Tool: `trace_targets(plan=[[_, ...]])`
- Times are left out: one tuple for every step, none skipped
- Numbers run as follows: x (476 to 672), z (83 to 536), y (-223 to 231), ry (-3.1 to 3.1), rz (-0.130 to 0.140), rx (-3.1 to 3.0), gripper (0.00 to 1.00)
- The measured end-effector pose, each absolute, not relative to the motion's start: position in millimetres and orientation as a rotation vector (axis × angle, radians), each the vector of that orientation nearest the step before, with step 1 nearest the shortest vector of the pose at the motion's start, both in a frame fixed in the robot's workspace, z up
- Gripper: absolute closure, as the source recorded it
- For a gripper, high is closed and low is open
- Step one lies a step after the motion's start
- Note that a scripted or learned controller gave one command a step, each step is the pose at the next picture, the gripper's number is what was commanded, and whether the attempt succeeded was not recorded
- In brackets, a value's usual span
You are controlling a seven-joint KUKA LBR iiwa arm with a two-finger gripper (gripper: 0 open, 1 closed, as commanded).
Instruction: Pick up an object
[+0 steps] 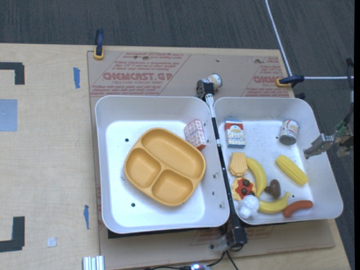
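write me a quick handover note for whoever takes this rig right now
Gripper: at the right bin's right wall, near the corn cob and the small can; nothing seen between its fingers.
Right bin: two bananas, sausage, carton, more toy food along its left side.
Left bin: yellow divided plate, small red-and-white box at its upper right edge.
Done: nothing picked up yet.
Left: close on one object and lift it.

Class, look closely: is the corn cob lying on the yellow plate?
No: the corn cob lies in the right bin, while the plate sits in the left bin.
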State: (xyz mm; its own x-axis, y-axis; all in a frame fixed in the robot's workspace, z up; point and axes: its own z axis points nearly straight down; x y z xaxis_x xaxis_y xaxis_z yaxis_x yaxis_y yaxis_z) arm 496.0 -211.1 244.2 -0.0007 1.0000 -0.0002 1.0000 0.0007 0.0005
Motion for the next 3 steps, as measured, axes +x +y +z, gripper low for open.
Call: trace_targets(plan=[[494.6, 129.3, -222.1, 2.226, 0.001, 2.224, 0.0], [494.2, 85.6, -169.3, 2.222, 0.002, 2.22, 0.0], [495.4, 96.4, -170.2, 2.216, 0.005, 2.217, 1.0]])
